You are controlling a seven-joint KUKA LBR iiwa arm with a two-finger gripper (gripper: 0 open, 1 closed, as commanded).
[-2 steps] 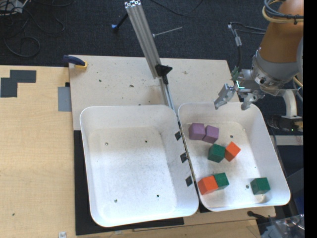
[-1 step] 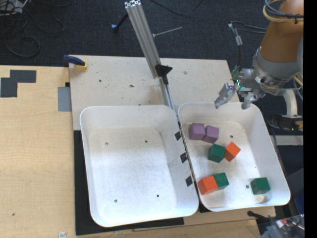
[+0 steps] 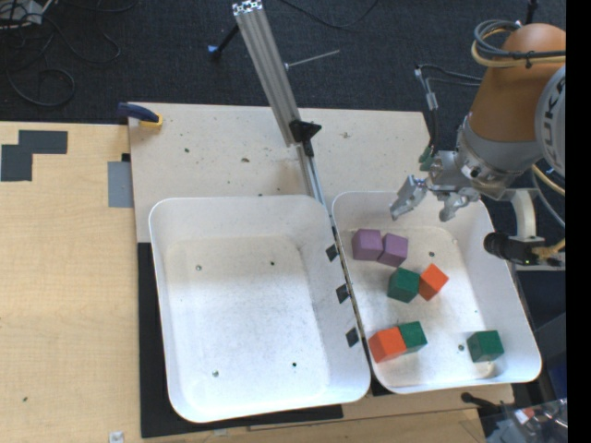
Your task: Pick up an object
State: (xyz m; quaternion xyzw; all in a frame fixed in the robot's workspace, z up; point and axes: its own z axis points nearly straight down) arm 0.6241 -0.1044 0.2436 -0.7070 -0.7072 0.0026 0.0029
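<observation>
Hanging over the far end of the right bin (image 3: pixel 517 340), the gripper (image 3: pixel 428 201) has its two fingers spread apart with nothing between them. Just below it — two purple blocks (image 3: pixel 379 245) lie side by side, touching. Nearer the camera sit a green block (image 3: pixel 404 284) and an orange block (image 3: pixel 433 281), also touching. Further forward, by the divider, an orange-and-green pair (image 3: pixel 398 340). A lone green block (image 3: pixel 485 345) rests in the near right corner. Left bin (image 3: pixel 185 238) lies alongside — its white floor speckled.
</observation>
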